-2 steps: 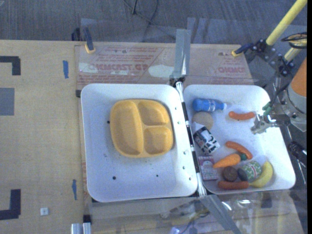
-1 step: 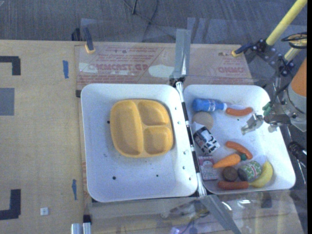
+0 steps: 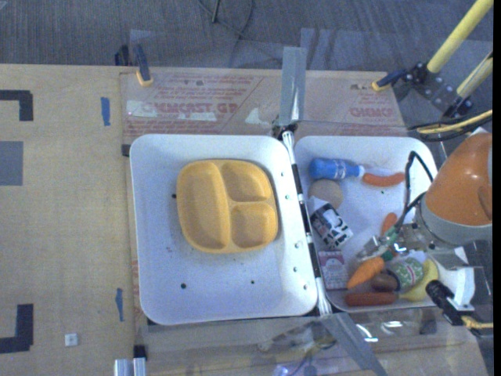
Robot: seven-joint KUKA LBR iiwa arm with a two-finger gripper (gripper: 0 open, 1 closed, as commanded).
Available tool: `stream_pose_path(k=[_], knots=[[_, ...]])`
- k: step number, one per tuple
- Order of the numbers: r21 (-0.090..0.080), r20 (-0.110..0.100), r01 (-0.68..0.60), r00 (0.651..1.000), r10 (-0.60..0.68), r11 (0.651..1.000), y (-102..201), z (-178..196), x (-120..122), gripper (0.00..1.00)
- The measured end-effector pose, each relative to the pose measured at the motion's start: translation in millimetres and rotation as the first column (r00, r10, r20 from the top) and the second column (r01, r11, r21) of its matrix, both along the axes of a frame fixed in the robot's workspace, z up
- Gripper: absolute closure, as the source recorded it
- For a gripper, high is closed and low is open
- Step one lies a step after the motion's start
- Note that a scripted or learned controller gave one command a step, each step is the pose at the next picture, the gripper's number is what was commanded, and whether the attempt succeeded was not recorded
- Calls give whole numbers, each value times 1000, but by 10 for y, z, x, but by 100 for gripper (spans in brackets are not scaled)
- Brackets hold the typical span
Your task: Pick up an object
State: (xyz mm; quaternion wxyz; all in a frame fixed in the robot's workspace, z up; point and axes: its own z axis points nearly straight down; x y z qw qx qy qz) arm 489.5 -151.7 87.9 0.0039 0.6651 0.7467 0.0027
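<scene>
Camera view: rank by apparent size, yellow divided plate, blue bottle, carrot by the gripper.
1. yellow divided plate, by far the largest
2. blue bottle
3. carrot
The bottle and carrot look close in size; the carrot is partly hidden, so that order is unsure.

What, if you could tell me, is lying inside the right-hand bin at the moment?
The right bin holds a blue bottle, two sausages, a carrot and small packets. The arm covers its right side, so anything beneath cannot be seen.
</scene>
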Motion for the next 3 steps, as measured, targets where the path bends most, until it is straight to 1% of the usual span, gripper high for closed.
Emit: stream_pose_path(k=[1, 2, 3], knots=[[-6, 6, 2, 1000, -2, 1000, -23, 92, 17, 100], [-6, 6, 2, 1000, -2, 1000, -23, 92, 16, 0], [-6, 6, 3, 1000, -3, 1000, -22, 172, 23, 100]])
